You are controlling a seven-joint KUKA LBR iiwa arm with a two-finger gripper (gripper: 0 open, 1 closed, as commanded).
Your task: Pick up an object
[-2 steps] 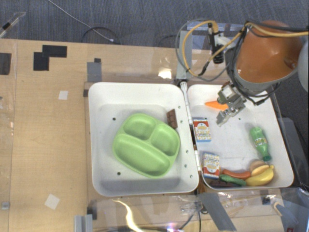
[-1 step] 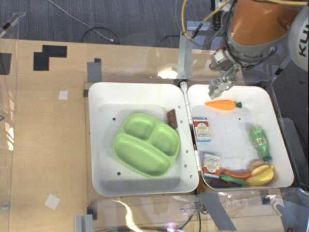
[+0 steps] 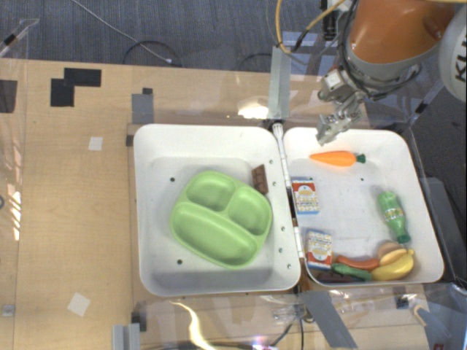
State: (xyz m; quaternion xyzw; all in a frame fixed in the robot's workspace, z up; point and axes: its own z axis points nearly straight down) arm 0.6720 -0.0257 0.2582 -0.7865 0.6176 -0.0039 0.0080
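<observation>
The grey arm with the orange band (image 3: 394,13) is reaching in from the right, and its two-finger gripper (image 3: 332,130) is hovering over the far edge of the right shallow white bin (image 3: 419,195), just above the orange toy carrot with a green top (image 3: 336,159). The carrot is lying flat near the far wall of that bin, and no object is sitting between the gripper's fingers; whether they are spread or pressed together cannot be told from this view. The right bin is also holding a small printed carton with a red and white label (image 3: 305,195) near the divider, a green plastic bottle (image 3: 392,214) lying along the right side, and a second small printed carton (image 3: 319,249) toward the near edge. Beside that carton, a cluster of toy food is resting in the near right corner: a yellow banana (image 3: 396,266), a tan rounded piece (image 3: 390,251) touching it, and a red and green pepper-like piece (image 3: 356,264) lying against a dark flat item (image 3: 332,274). The left shallow white bin (image 3: 157,268) is bearing a light green plastic plate with three compartments (image 3: 222,217), lying near its centre. A dark brown bar-shaped item (image 3: 260,179) is leaning just beside the plate's far right rim, close to the divider between the bins.
</observation>
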